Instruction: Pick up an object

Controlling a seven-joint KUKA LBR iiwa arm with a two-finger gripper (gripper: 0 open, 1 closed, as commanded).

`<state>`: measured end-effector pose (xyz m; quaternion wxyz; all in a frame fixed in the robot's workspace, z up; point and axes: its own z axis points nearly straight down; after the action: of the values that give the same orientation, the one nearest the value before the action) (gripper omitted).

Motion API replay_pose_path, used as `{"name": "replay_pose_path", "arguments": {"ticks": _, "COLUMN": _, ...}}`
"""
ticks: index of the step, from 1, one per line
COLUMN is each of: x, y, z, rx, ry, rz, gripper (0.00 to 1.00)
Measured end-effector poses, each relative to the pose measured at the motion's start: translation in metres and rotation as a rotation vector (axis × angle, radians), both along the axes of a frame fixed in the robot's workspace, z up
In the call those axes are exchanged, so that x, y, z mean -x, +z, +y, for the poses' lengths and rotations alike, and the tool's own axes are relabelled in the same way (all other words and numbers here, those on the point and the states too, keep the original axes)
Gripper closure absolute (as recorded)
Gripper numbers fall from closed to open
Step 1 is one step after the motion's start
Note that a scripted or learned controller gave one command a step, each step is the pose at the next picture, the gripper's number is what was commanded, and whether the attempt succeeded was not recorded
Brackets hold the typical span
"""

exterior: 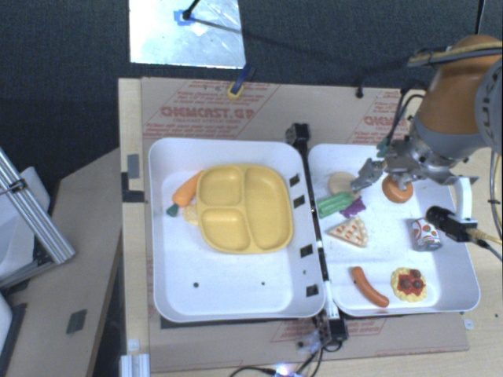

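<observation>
The arm [460, 93] is shown reaching in from the right over the right bin [471, 289], with the gripper [385, 177] hanging above that bin's upper part. How far the gripper is parted cannot be told at this resolution, and nothing is seen held in it. An orange round piece [398, 190] lies directly beneath it and is judged the likeliest target. For the step to be done well, the descent should be kept vertical and centred on that piece, closure should be delayed until the piece is bracketed, and the pale round piece [340, 182] just beside it should be left undisturbed.

Contents, from largest to smallest:

- Left bin [169, 289]: a yellow divided tray [240, 208] is held near its centre, none of its three compartments containing anything. A carrot [186, 188] is wedged against the tray's upper left edge, with a small green item [172, 209] just below it.
- Right bin: a green vegetable [335, 203] and a purple piece [354, 207] lie touching near the dividing wall. A pizza slice [350, 232] lies below them. A sausage [368, 286] and a round pizza-like disc [409, 283] are set along the lower edge, apart from each other. A small red-and-white can [425, 234] lies on its side by the right wall.
</observation>
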<state>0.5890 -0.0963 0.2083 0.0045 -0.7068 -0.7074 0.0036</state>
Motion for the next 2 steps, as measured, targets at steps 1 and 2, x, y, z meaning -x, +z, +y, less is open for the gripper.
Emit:
{"name": "replay_pose_path", "arguments": {"ticks": 1, "x": -0.003, "y": 0.007, "z": 0.000, "rx": 0.001, "ry": 0.002, "rz": -0.012, "gripper": 0.00}}
{"name": "replay_pose_path", "arguments": {"ticks": 2, "x": 0.000, "y": -0.035, "z": -0.001, "rx": 0.001, "ry": 0.000, "rz": -0.009, "gripper": 0.00}}
